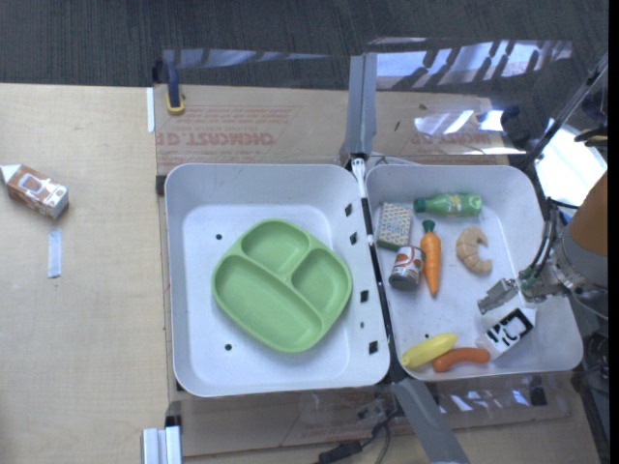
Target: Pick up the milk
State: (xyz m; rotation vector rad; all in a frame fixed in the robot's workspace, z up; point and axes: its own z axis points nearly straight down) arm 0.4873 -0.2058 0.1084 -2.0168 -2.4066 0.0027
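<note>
The milk (509, 330) is a small white carton with black markings. It lies near the front right corner of the right bin (542, 361). My gripper (499, 297) reaches in from the right and hovers just behind and slightly left of the carton, close to its top edge. No object is visible between its grey tips. The arm's wrist covers the bin's right wall.
The right bin also holds a green bottle (449, 204), a croissant (473, 248), a carrot (430, 256), a can (406, 267), a checkered pack (393, 225), a banana (428, 350) and a sausage (461, 359). A green divided plate (281, 285) fills the left bin. A small carton (37, 191) lies on the bench at far left.
</note>
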